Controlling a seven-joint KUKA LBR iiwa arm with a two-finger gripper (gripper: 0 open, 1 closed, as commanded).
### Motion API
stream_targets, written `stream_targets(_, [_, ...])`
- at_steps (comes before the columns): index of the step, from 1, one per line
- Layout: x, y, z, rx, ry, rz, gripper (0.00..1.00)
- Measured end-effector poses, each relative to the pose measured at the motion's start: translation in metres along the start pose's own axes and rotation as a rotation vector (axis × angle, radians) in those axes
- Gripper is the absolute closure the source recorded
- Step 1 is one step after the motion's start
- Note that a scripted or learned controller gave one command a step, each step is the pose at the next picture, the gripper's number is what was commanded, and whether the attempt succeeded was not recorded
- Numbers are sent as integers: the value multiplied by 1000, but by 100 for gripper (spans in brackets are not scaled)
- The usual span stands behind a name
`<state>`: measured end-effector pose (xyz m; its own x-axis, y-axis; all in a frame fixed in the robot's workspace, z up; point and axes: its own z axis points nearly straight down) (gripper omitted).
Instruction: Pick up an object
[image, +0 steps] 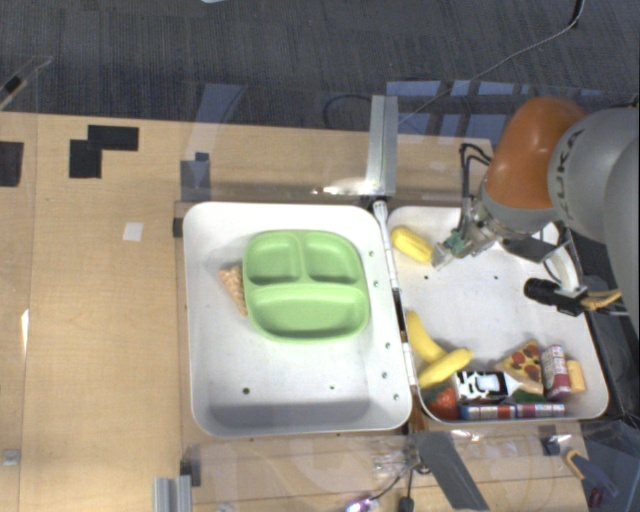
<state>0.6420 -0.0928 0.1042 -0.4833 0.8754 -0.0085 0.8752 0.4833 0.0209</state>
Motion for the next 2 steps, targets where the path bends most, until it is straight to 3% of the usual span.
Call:
stream_targets(1, [-15, 18, 17, 30, 15, 28, 100])
stream_targets(2, [-22, 16, 15, 26, 1, 35, 0])
